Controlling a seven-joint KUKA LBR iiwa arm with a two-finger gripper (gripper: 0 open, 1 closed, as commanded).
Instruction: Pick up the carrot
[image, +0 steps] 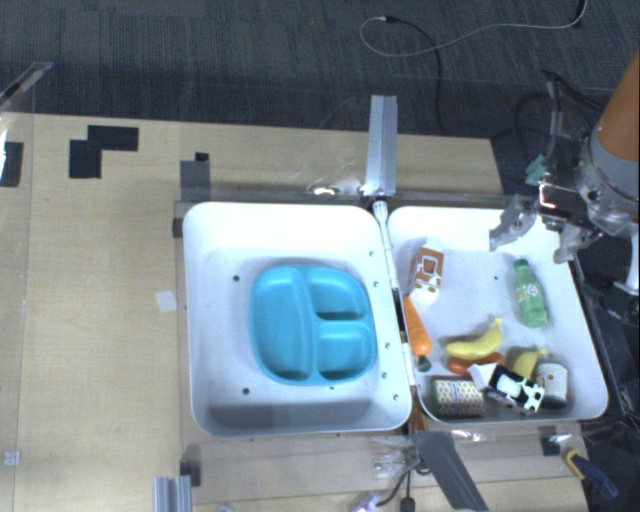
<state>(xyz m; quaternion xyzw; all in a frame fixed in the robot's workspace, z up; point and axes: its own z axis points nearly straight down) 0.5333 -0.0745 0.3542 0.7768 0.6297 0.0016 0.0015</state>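
The carrot (415, 331) lies in the right bin (590, 345), pressed along that bin's left wall about halfway down its length, its narrow orange end pointing toward the far edge and its blunt end toward the near edge. Just beyond it, toward the far left corner of the same bin, stands a small white and brown carton (427, 275). A banana (476, 343) rests near the carrot's lower end, a little further toward the bin's middle, and a green bottle (529, 292) lies along the right side. The near edge of this bin is crowded: a speckled packet (458, 397) in the near left corner, a black and white toy (517, 391) beside it, and a small white can (552, 381) toward the near right corner. The left bin (215, 300) carries a blue divided tray (310, 322) at its centre. The gripper (542, 230) hangs over the far right corner of the right bin, well apart from the carrot, with its two fingers spread wide and nothing between them.
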